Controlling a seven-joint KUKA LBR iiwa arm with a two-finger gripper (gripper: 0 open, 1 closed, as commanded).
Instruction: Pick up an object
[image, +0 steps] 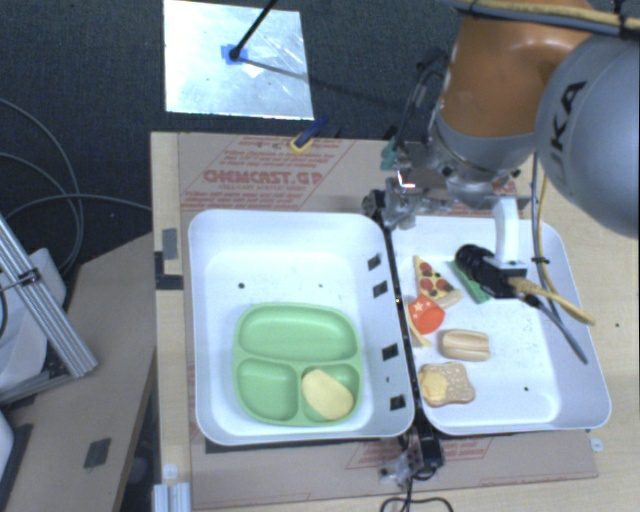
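Overhead, arm (500, 80) above right bin (545, 395) — pizza slice (436, 280), bread (465, 345) inside.

— What do we enter for the containers?
— We log the left bin (200, 300) and the right bin (545, 375) as plain white. The divided tray (295, 335) is light green, and the lump (327, 394) in it is pale yellow.
— And the loose items?
— We note a tan wedge (436, 281) with red dots, a red-orange piece (426, 317), a tan roll (465, 345) and a speckled brown slice (446, 384). The arm (590, 110) is grey with an orange band (495, 70). The cardboard (260, 175) is brown with red lettering.
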